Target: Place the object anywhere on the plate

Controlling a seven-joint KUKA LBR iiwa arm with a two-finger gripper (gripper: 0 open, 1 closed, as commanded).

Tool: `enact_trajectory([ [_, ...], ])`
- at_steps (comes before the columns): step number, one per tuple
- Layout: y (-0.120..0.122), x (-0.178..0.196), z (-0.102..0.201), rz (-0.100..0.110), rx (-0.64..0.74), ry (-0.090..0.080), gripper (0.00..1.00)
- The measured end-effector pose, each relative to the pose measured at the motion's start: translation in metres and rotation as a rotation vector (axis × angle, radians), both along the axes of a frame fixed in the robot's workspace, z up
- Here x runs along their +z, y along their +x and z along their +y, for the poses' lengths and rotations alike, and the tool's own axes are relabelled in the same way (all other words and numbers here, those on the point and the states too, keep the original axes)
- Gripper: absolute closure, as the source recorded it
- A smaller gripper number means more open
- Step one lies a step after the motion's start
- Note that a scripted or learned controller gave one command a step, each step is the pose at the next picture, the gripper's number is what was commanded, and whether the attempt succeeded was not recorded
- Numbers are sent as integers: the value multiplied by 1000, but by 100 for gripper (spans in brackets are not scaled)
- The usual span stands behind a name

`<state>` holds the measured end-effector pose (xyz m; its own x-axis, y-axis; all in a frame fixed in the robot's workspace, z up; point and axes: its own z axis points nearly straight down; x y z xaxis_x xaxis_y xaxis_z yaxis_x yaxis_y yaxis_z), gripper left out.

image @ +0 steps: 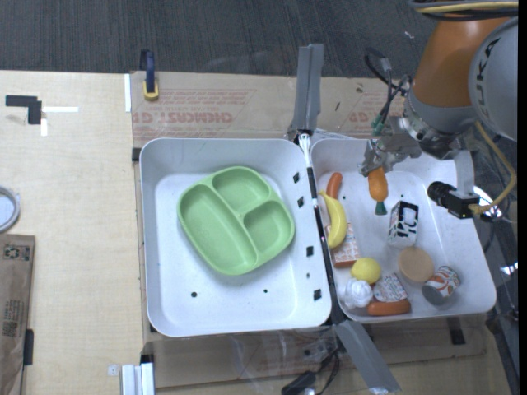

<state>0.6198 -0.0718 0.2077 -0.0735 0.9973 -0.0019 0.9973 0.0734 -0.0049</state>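
Nearest the camera, a sausage lies well below the gripper, whose fingers pinch the top of a toy carrot hanging above the right bin, with the green plate far left.

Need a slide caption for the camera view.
Pincer grips orange toy carrot above right white bin; green three-compartment plate waits in left bin.
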Motion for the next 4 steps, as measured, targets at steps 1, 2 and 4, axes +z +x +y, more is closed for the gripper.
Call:
enact_trajectory([
  [1,39,-18,46,-2,212,1,100],
  [2,34,-19,106,0,363,2,100],
  [4,-13,-18,162,0,308,2,0],
])
